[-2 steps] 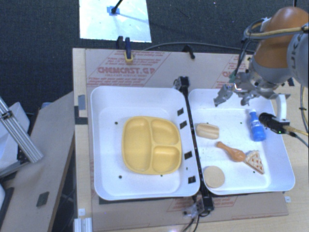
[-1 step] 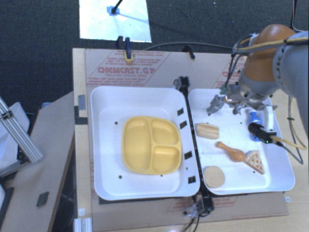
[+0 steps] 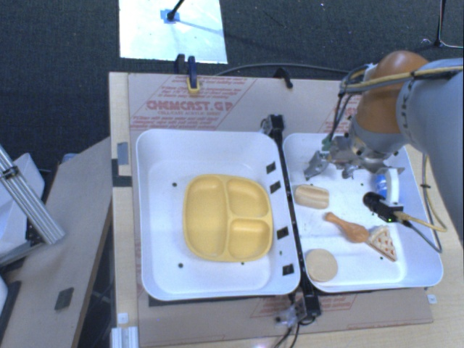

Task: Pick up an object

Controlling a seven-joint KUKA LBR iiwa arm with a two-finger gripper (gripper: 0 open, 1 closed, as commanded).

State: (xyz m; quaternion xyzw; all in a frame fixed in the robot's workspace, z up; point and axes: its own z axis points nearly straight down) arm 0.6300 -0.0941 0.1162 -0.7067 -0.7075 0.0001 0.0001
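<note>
We begin nearest the camera, at the front of the right bin (image 3: 428,270), where a round tan cookie-like disc (image 3: 321,264) lies flat near the bin's front left corner. Just behind and right of it we see a waffle-patterned wedge (image 3: 384,242) and a wooden spoon-like piece (image 3: 346,228) lying at a slant, its handle pointing toward the divider. Farther back a pale bread-like block (image 3: 312,196) rests near the bin's left wall, apart from the others. A blue-and-white item (image 3: 390,185) sits toward the right wall, partly hidden by cables.

Behind these, the arm (image 3: 428,107) comes in from the right, its orange band (image 3: 388,85) above the wrist, bent downward over the back half of the right bin. The gripper (image 3: 335,163) hangs low there, behind the bread-like block and not touching it. We cannot tell how its jaws stand, and we see nothing between them.

The left bin (image 3: 163,165) holds a yellow divided plate (image 3: 226,217).
</note>
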